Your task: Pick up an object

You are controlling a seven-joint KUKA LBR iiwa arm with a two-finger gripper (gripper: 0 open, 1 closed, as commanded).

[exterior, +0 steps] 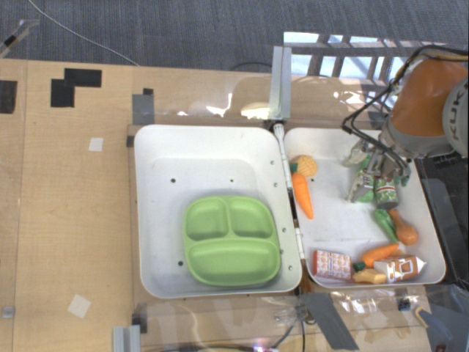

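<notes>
A small green-labelled can (386, 193) sat in the right bin (333, 218), touching the gripper (364, 184) on its right side. Whether the can sat between the fingers could not be told. Below the gripper lay a green pepper (385, 224); to its left, an orange carrot (303, 194).

The scene is lit brightly and evenly from above, so only faint, soft shadows are cast inside the two white bins (220, 141). Strong glare is seen on the clear sheet (242, 108) at the bins' far edge, and the white structure (352, 57) beyond is washed out to a bluish white. Fine detail is softened throughout, and small labels cannot be read.
</notes>
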